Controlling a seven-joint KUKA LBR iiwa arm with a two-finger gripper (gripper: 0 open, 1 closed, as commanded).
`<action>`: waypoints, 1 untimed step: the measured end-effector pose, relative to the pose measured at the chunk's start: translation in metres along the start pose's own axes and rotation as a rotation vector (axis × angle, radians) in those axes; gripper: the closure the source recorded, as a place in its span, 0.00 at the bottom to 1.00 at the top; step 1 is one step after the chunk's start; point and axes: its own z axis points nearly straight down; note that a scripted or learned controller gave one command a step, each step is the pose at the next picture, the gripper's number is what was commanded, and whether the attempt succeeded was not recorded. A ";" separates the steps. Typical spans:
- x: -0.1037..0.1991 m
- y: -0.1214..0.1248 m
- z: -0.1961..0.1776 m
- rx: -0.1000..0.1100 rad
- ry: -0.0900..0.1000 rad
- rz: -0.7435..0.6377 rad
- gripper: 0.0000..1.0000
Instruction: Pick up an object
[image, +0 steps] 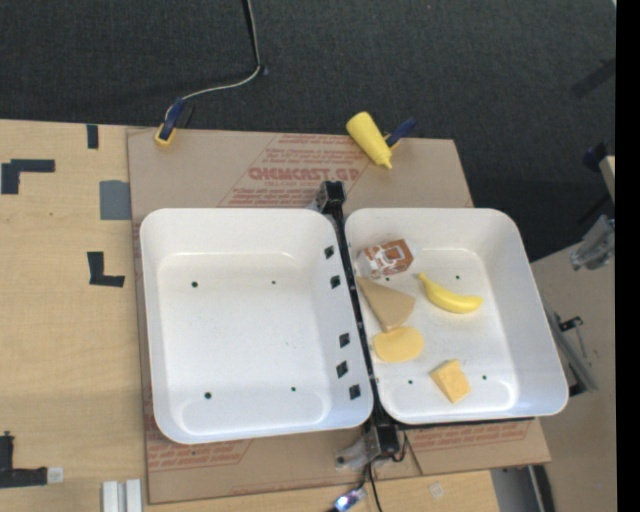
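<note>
1. We cannot tell whether the claw is released or clenched, so we cannot place any object relative to it.
2. The things to pick all lie in the right bin (520, 300), and nothing is lifted off its floor.
3. The right bin holds five pieces. A brown and white packet (387, 258) sits near its far left corner. A tan wedge (390, 303) lies just beside that packet, along the left wall. A yellow disc (398, 345) lies below the wedge, touching or nearly touching its tip. A banana (450, 296) rests near the middle of the bin. An orange-yellow block (451, 381) sits near the front edge.
4. The left bin (160, 300) touches the right bin along their shared wall, where small black clips join the rims.
5. Both bins rest on a cardboard sheet (230, 165) lying on the desk.
6. The banana is small, curved and bright yellow, with one tip pointing to the far left. The block is tilted like a diamond. The disc is flat and roughly oval.
7. A yellow cone-shaped piece (368, 138) lies on the cardboard's far edge, well apart from the bins.
</note>
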 end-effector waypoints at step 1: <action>0.039 0.001 -0.138 -0.002 0.001 -0.003 1.00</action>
